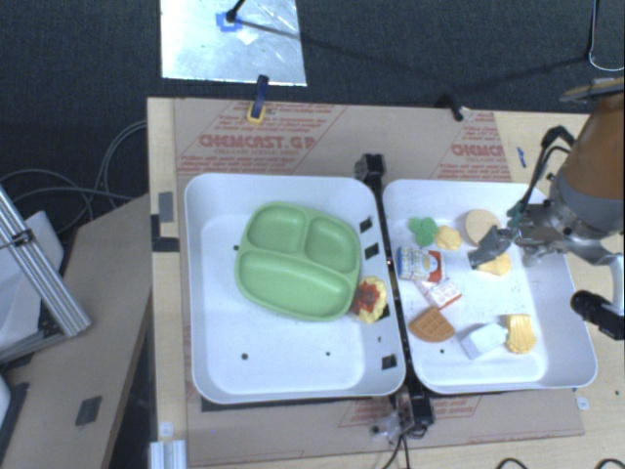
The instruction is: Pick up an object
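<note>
A: Which piece is the gripper (488, 253) nearest to?

B: A small yellow piece (497, 265) in the right bin (562, 360), lying just under the dark fingertips, partly hidden by them. It looks like a pale yellow wedge; I can't make out a clear long axis or which way it points, since the gripper covers part of it.

A: Is it held?

B: I can't tell. The fingers sit over it, but whether the jaws are apart or together is not visible from this angle, and nothing shows plainly between them.

A: What else is in that bin?

B: A tan round piece (479, 225) just above the gripper, a small yellow bit (448, 237) beside a green leafy toy (423, 230) toward the bin's upper left, a red-and-white packet (420, 262) and a second small red-and-white carton (444, 292) below it, near the divider. Lower down there is a brown cookie-like disc (432, 325), a white block (481, 340) and a yellow corn-like piece (520, 333) touching its right side.

A: And the left bin (225, 360)?

B: It holds a green divided plate (298, 261), tilted so its long axis runs from upper left to lower right, with three compartments. A red and yellow toy (370, 298) rests against the plate's lower right edge, close to the wall between the bins.

A: The arm?

B: It comes in from the right, with the orange band (596, 159) above the grey wrist.
</note>
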You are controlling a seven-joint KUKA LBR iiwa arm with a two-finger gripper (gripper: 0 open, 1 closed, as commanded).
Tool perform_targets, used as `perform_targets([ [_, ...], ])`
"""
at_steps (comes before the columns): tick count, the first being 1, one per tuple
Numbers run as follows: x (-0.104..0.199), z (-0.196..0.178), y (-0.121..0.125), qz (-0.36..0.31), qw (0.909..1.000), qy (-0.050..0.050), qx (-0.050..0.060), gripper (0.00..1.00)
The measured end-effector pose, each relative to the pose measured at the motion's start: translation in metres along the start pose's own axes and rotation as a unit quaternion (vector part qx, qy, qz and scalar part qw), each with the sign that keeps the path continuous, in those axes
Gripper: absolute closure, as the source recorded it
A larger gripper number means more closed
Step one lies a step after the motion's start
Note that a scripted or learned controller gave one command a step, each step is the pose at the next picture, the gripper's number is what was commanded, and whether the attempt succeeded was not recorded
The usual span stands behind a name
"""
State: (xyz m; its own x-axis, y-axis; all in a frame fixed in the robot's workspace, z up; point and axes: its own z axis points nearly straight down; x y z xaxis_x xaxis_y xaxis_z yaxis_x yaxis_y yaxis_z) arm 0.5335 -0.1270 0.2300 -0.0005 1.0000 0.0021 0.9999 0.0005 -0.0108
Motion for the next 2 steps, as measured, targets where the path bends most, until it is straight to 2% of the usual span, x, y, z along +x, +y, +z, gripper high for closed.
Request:
perform_targets([
  [1, 0.000, -0.006, 0.002, -0.001, 1.0000, -0.001, -0.006, 0.00],
  [2, -0.008, 0.052, 0.001, 0.000, 1.0000, -0.001, -0.004, 0.00],
])
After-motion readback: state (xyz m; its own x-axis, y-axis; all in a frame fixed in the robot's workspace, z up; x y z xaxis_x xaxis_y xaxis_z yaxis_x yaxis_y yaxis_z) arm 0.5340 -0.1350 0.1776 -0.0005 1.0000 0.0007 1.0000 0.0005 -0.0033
